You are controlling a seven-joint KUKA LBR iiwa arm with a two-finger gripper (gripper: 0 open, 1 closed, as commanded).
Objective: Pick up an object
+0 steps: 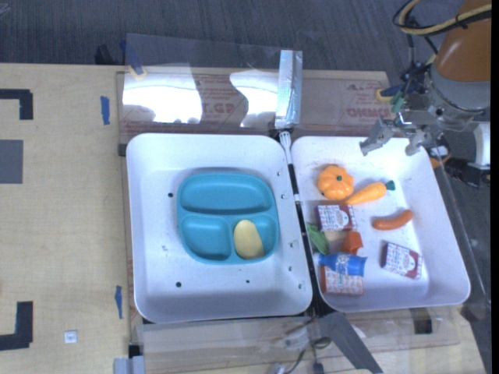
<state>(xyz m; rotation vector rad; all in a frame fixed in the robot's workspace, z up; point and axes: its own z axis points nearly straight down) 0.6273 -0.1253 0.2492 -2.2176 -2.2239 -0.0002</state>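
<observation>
My gripper (394, 143) hangs over the far edge of the right bin (444, 209), open, with nothing between its fingers. Below and to its left lie a small orange pumpkin (335, 181) and a carrot (370, 192). Nearer the front are a reddish sausage (392, 220), a red-and-white packet (333, 216), a second such packet (401, 259), a blue carton (343, 266), a red piece (353, 242) and a green piece (316, 237). All rest on the bin floor, apart from the gripper.
The left bin (148, 209) holds a blue divided tray (222, 197) with a yellow oval item (248, 239) in its front right compartment. A clear upright panel (203, 92) stands behind the bins. Yellow cables (425, 10) loop by the arm at top right.
</observation>
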